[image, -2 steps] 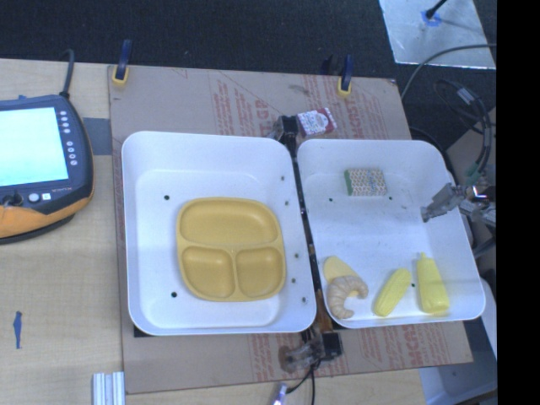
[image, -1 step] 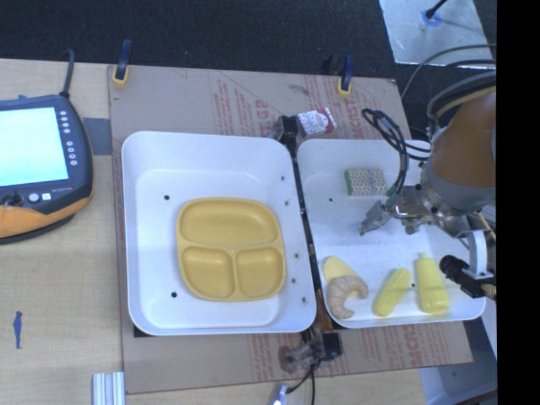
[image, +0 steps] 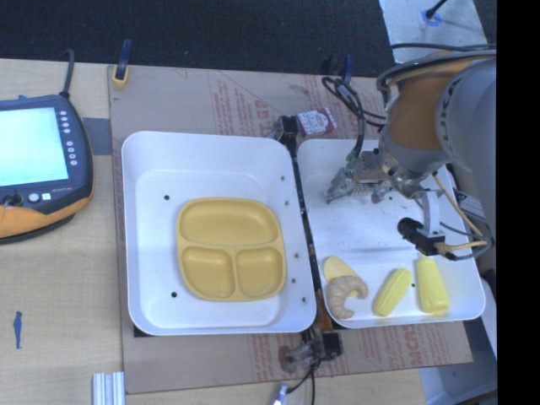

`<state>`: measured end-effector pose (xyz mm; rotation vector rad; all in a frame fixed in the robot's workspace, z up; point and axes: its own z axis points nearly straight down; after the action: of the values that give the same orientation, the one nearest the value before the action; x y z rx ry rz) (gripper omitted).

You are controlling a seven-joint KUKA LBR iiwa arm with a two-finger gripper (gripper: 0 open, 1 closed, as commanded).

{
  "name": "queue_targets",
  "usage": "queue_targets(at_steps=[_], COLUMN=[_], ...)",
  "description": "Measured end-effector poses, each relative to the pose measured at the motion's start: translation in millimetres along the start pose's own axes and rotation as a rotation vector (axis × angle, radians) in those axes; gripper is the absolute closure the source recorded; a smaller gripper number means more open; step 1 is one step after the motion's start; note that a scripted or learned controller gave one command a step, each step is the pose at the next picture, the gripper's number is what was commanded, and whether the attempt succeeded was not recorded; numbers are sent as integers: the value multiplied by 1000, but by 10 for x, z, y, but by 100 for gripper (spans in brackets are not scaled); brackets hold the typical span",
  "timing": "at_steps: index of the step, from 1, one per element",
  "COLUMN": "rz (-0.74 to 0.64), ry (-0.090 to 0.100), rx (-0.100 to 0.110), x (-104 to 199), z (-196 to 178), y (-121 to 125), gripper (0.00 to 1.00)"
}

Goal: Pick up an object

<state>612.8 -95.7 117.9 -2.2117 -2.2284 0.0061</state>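
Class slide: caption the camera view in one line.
The gripper hovers over the right bin above two corn cobs and a croissant; a yellow tray fills the left.

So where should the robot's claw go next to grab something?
Probably toward the near edge of the right bin. The gripper hangs over bare floor at the far end, while the croissant and two corn cobs lie along the near edge.

Right bin (image: 337, 154), near edge: croissant (image: 346, 294) curled, tan, overlapping a pale yellow piece (image: 337, 267); corn cob (image: 391, 292) tilted beside it; second corn cob (image: 431, 283) upright, nearest my side.
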Motion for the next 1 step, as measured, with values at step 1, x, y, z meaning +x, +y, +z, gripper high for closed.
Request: queue_targets(at_steps=[1], rz=[3], ry=[2], rx=[-5], x=[-206], z=[222], y=[452], gripper=[0])
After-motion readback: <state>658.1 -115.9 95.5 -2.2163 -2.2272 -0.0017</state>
